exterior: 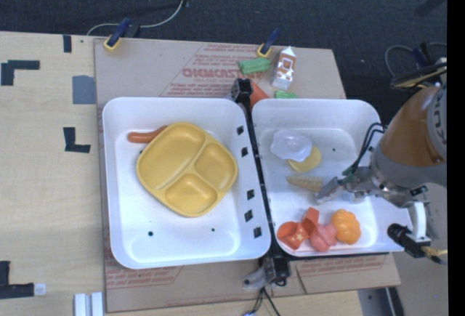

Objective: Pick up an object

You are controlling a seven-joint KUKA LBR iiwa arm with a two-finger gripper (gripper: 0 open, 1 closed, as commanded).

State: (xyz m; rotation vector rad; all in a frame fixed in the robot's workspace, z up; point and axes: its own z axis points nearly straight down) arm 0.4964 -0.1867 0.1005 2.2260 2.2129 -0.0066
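Note:
The right bin (363, 115) holds a clear plastic cup (290, 143) lying on a yellow disc (312, 160). A tan wedge (304, 181) lies just below them. Along the front wall sit a red tomato-like piece (292, 235), pink-red chunks (320, 232) and an orange pepper (346, 227). My gripper (326, 192) reaches in from the right and hangs low over the bin floor. It sits just right of the tan wedge and above the pink-red chunks. Nothing visible is held by it.
In the left bin (116, 184) lies a yellow divided plate (187, 168), with a sausage (144, 136) poking out from under its far left edge. Behind the bins on the cardboard are a small milk carton (283, 66), green pieces (254, 65) and an orange-red piece (256, 93).

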